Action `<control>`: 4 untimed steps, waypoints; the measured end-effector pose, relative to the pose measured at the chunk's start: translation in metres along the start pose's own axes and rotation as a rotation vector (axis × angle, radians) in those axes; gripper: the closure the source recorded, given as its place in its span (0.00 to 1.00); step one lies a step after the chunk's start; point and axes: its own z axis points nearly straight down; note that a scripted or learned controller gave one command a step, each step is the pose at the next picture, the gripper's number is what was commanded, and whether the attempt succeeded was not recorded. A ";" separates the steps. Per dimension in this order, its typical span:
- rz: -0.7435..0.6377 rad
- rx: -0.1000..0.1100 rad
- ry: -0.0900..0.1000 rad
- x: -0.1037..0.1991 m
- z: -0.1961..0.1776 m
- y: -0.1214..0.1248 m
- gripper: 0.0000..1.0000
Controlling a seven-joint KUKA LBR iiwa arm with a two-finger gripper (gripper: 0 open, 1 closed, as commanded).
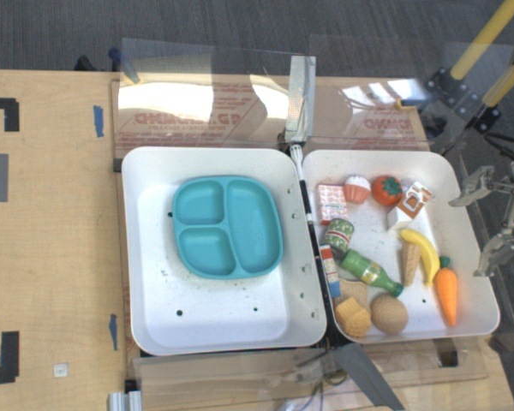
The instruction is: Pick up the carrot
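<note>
The carrot (446,294) is orange with a small green top and lies in the right bin (473,229), close to its right wall near the front corner. Its green end points toward the back and its tip toward the front. A yellow banana (422,252) lies just left of the carrot's top, a small gap apart. Nothing rests on the carrot.
The right bin also holds a tomato (387,190), a green bottle (369,271), a brown ball (389,313), a cupcake (357,188), a small carton (415,199) and other toy foods. A teal divided plate (227,226) sits in the left bin (146,255). Metal brackets (473,187) stand beyond the right wall.
</note>
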 end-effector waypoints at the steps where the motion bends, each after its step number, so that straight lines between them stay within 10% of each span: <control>1: -0.136 -0.006 0.011 0.031 0.121 -0.021 0.00; 3: -0.226 0.000 -0.005 0.021 0.188 0.054 0.00; 4: -0.228 0.004 -0.018 0.016 0.175 0.055 1.00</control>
